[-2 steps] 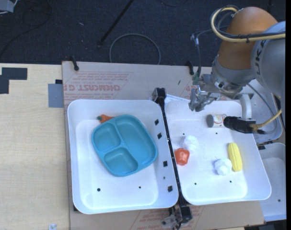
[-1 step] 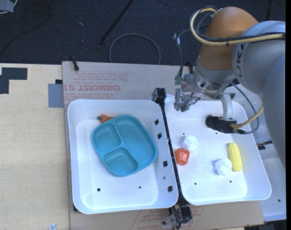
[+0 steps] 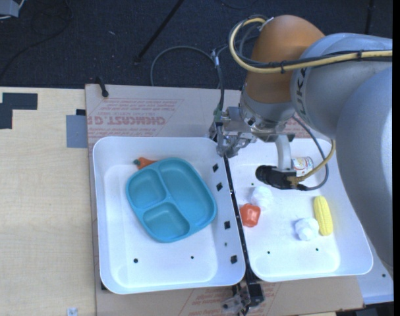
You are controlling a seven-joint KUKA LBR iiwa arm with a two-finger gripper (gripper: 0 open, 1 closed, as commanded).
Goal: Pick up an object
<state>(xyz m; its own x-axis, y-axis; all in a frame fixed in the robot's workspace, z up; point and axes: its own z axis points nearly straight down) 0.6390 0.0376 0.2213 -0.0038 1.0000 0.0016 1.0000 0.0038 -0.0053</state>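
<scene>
Over the far rim of the bins, right at the divider between them, the gripper (image 3: 226, 142) hangs from the grey arm (image 3: 344, 78) that reaches in from the right. Whether it stands wide or narrow cannot be told at this angle, and nothing is seen held in it. The left bin (image 3: 160, 262) holds a blue three-compartment plate (image 3: 170, 198), lying flat and turned at a slant, occupying the far half of the bin floor. A small orange item (image 3: 144, 162) shows just past the plate's far left edge, mostly hidden by it; its kind cannot be made out. The right bin (image 3: 305, 259) holds four loose items. A red object (image 3: 250, 214) lies close against the divider. A white lump (image 3: 260, 195) sits just beyond it, near but apart. A second white lump (image 3: 306, 228) lies toward the right, just beside a yellow corn cob (image 3: 323, 215). All items rest on the bin floors, well below the gripper. Both bins stand on a printed cardboard sheet (image 3: 140, 117) laid on the pale wooden bench (image 3: 35, 209).
</scene>
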